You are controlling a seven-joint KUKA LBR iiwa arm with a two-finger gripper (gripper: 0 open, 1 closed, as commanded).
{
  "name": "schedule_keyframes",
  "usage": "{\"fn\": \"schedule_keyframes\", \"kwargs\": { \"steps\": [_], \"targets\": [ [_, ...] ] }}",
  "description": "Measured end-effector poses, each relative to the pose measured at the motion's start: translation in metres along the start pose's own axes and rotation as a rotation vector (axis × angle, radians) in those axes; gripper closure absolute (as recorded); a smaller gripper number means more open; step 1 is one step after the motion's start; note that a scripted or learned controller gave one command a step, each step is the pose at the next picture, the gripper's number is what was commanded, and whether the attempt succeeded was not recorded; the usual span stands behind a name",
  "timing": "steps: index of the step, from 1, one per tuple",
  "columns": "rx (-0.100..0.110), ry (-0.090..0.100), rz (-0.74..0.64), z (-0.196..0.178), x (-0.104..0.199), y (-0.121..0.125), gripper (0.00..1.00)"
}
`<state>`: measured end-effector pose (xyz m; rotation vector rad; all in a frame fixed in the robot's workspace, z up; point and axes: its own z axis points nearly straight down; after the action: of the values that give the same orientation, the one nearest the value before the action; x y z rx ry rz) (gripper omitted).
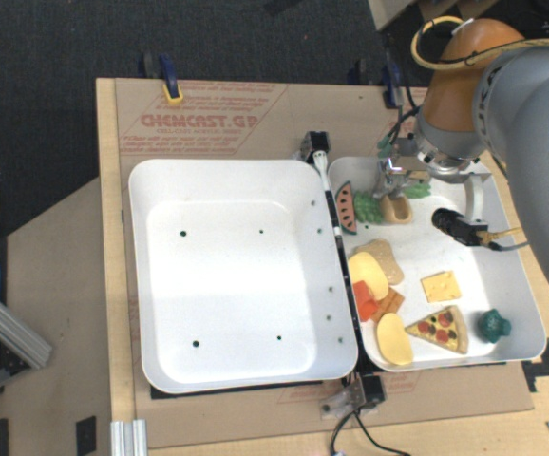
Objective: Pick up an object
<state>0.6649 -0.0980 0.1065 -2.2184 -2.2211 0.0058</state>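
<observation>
Now my tool (395, 190) hangs low over the far end of the right bin (520, 283), right above a tan piece (398, 209) that lies against a green one (369, 209), with a melon slice (347, 207) just beside them at the bin's left wall. I cannot tell whether it is apart or together; my own wrist hides that.

To do this well, I judge I should come straight down on the tan piece alone, closing across its short side and keeping off the green piece and the wall. Lifting slowly would show whether it has really caught.

The tan piece seems to lie flat, its long axis running roughly from the far wall toward the near one, though much of it is covered.
</observation>
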Motion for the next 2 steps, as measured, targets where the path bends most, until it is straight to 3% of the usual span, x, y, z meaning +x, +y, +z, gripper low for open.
{"fn": "schedule_keyframes", "kwargs": {
  "steps": [1,2],
  "targets": [
    [-0.02,-0.002,0.001,0.016,-0.018,-0.067,1.0],
    [-0.018,-0.001,-0.002,-0.147,0.002,-0.045,1.0]
  ]
}}
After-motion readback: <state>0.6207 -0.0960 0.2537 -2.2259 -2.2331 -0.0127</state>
